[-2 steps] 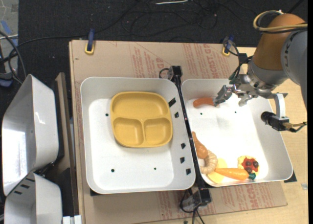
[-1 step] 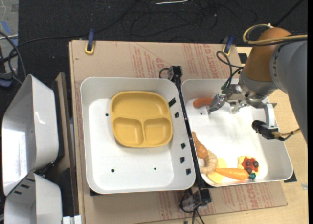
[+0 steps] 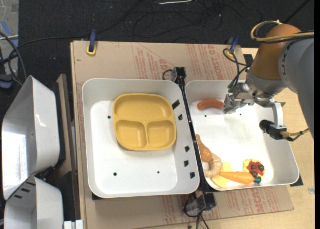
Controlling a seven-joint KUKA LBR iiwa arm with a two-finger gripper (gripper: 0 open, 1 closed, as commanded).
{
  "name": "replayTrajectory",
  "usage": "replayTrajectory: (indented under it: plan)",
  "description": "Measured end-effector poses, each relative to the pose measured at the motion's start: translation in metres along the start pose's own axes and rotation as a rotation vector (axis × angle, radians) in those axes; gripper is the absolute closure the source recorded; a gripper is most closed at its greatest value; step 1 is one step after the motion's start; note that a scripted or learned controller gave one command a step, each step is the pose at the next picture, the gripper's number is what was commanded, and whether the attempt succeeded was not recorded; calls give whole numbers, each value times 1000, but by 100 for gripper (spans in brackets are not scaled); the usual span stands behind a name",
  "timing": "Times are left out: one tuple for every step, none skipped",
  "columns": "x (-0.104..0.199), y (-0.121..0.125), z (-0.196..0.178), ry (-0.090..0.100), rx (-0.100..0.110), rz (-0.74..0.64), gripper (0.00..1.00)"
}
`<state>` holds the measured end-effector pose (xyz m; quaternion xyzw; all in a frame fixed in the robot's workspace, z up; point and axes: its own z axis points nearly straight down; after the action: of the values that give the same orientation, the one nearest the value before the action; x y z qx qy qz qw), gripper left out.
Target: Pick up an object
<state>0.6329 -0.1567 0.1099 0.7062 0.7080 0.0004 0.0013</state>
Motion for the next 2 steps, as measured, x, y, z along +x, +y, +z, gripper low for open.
replayTrajectory:
  plan:
    - [-1,8,-61,0,-3,-1,100]
    - [-2,10,-104,0,-3,-1,100]
